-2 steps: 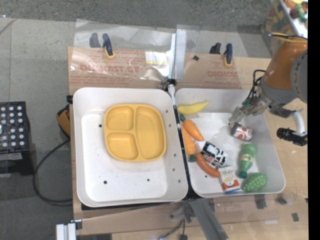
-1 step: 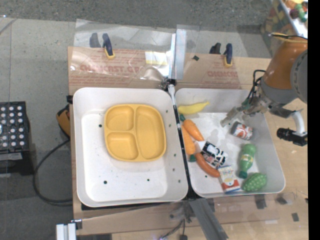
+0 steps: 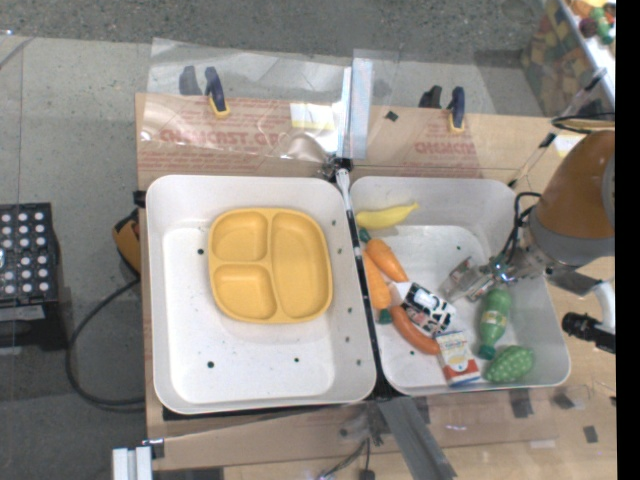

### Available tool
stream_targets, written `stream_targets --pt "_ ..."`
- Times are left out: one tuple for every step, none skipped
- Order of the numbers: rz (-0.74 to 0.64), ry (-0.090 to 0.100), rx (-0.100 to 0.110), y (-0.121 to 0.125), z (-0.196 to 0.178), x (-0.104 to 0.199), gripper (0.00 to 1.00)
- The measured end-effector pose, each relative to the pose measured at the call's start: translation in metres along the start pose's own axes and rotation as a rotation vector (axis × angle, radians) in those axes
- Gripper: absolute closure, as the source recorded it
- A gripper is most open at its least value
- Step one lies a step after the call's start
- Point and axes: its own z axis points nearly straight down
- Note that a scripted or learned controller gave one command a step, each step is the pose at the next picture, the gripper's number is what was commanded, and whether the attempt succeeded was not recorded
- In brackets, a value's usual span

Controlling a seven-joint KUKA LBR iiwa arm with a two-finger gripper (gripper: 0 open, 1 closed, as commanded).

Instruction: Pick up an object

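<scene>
My gripper (image 3: 468,280) hangs low in the right bin (image 3: 440,190), in its middle right part. It stands open, and I see only white bin floor between its fingers. A green bottle (image 3: 493,320) lies just below and right of it. To its left lies a black and white toy car (image 3: 428,308) over a red sausage (image 3: 415,332). Two carrots (image 3: 382,263) lie by the bin's left wall, with a banana (image 3: 386,216) at the back left. A small carton (image 3: 457,357) and a bumpy green vegetable (image 3: 512,364) lie at the front.
The left bin (image 3: 180,368) holds a yellow divided plate (image 3: 270,265). The grey and orange arm (image 3: 580,203) leans in over the right bin's right wall. Clamps (image 3: 214,90) and plastic sheeting sit behind the bins.
</scene>
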Motion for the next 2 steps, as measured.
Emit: stream_targets --pt "0.005 -0.002 -0.002 -0.001 -0.010 -0.002 1.00" --pt "0.301 0.000 0.000 0.043 -0.105 0.065 1.00"
